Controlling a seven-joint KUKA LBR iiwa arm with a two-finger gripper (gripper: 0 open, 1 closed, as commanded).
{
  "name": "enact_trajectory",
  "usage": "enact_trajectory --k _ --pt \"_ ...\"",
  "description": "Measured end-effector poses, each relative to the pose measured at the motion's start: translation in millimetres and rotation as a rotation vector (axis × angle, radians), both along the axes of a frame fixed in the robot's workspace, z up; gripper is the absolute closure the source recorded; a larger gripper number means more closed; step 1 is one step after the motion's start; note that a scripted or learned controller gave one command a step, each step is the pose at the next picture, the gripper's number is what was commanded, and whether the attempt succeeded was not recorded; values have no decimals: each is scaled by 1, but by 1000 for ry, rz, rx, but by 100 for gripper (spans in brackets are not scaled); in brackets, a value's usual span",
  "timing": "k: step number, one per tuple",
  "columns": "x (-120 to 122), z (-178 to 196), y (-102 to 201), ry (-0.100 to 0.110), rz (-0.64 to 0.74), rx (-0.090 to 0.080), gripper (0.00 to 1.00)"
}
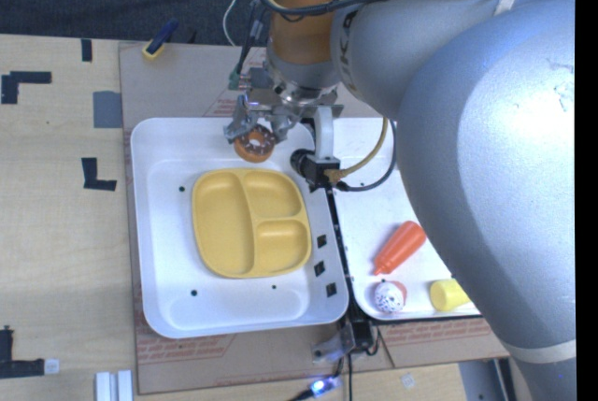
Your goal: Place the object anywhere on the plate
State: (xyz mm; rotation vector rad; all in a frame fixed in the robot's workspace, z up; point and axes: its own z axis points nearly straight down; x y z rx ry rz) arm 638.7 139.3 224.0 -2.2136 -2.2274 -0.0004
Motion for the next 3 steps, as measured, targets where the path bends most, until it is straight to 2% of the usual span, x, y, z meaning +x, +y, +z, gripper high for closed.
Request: enact_trajectory --k 1,2,3 --pt "-16 7 40 1 0 0 100" --pt "-10 2 40 1 -3 -2 100" --pt "-10 2 40 2 -4 -3 0"
